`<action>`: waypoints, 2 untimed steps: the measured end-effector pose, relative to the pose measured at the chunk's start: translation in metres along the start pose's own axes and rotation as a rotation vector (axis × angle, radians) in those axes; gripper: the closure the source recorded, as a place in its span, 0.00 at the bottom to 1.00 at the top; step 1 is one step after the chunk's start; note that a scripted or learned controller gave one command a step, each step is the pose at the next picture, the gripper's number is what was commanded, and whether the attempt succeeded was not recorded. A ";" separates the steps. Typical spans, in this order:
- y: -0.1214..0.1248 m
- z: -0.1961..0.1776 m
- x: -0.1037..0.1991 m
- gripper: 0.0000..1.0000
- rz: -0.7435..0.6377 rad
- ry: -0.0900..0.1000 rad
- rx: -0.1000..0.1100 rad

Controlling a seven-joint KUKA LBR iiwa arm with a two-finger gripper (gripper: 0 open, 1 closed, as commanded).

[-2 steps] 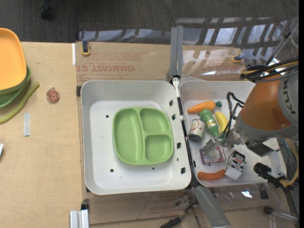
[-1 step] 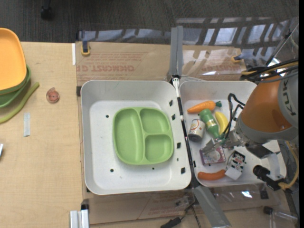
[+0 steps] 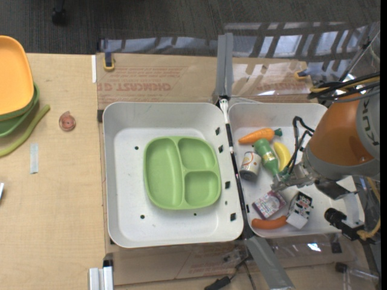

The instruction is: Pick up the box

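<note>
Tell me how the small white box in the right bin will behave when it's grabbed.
The small white printed cardboard box looks light, so it should lift easily. It lies tilted against the orange sausage-shaped toy, so a push may slide or tip it. Thin card could dent under a hard squeeze.

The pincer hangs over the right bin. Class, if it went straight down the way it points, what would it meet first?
Most likely the small purple packet, which lies just under the pincer, beside the white box. Depth is hard to judge from this slanted view.
</note>
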State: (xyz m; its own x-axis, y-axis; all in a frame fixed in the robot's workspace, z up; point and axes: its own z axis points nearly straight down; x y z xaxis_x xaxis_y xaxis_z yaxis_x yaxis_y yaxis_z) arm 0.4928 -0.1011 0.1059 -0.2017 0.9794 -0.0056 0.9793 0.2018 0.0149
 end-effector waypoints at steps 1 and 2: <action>0.000 0.000 0.000 0.00 0.000 0.000 0.000; -0.011 0.009 0.002 0.00 0.025 0.003 0.002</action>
State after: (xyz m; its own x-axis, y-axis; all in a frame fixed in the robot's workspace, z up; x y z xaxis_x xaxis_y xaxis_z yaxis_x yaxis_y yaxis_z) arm 0.4822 -0.1017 0.0966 -0.1771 0.9842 -0.0026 0.9841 0.1771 0.0131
